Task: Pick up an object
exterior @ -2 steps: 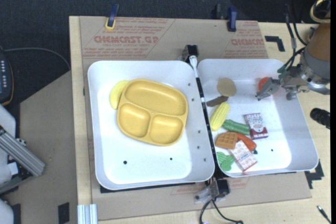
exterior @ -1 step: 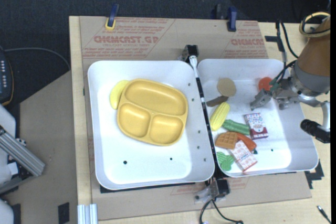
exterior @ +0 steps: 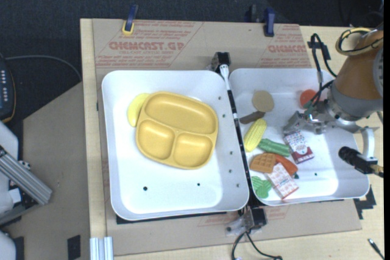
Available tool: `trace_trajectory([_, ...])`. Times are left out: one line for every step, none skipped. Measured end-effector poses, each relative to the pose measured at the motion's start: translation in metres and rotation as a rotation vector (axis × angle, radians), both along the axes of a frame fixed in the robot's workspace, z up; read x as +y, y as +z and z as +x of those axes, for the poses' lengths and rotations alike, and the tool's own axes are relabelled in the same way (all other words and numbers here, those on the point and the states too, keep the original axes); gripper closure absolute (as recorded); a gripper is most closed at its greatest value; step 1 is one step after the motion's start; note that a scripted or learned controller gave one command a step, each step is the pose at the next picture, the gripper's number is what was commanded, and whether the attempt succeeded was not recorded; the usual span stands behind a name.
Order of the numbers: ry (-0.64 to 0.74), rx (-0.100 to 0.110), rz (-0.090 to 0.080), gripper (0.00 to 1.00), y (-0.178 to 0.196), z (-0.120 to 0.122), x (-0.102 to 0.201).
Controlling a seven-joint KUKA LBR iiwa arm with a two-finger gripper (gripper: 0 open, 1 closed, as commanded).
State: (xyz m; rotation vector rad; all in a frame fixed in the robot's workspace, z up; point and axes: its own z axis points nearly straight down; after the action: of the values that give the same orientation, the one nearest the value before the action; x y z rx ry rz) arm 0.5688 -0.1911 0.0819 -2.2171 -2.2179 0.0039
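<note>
My gripper (exterior: 300, 123) hangs low in the right bin (exterior: 341, 186), reaching in from the right, just above a red-and-white packet (exterior: 300, 147). Close by on its left lie a yellow corn cob (exterior: 255, 134) and a green bean pod (exterior: 275, 146). Below them are a waffle (exterior: 264, 162), an orange carrot (exterior: 286, 166), a second packet (exterior: 284, 182) and a green leaf (exterior: 260, 186). A round brown cookie (exterior: 263, 100) and a red tomato (exterior: 308, 96) sit at the far side of the bin.
The left bin (exterior: 122, 192) holds a yellow divided plate (exterior: 177, 130) with a yellow piece (exterior: 134, 110) poking out under its left edge. A black ridge (exterior: 234, 125) separates the two bins. Clamps (exterior: 128, 22) grip the board's far edge.
</note>
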Motion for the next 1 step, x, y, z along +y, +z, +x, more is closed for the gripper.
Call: trace_trajectory([-0.001, -0.007, -0.003, 1.0, 0.0137, 0.0017, -0.001])
